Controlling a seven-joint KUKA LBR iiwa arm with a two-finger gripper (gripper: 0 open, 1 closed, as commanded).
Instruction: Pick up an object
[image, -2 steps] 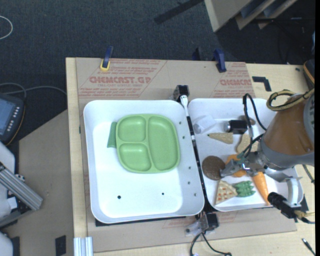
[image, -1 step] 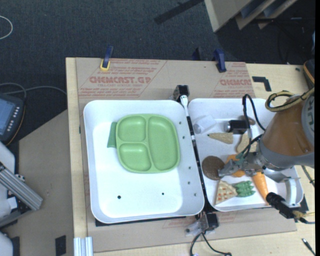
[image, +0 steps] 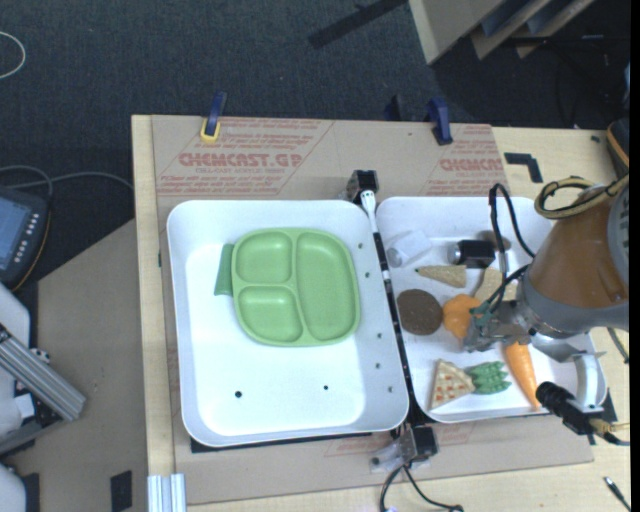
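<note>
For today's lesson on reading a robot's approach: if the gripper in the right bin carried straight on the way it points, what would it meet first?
The gripper points down and toward the view's left, right beside the orange ball. Most likely it meets that ball first, though depth is unclear from above; the brown round piece lies just beyond.

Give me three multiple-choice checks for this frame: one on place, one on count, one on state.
1. Where is the green divided plastic plate?
A. left white bin
B. right white bin
C. the bare bench

2. How many compartments does that plate have?
A. two
B. three
C. five

3. How does the orange toy carrot rest?
A. lying in the right white bin
B. on the plate
C. standing upright

Answers: 1 A, it sits in the left white bin; 2 B, two small ones and one long one; 3 A, flat beside the gripper.
</note>
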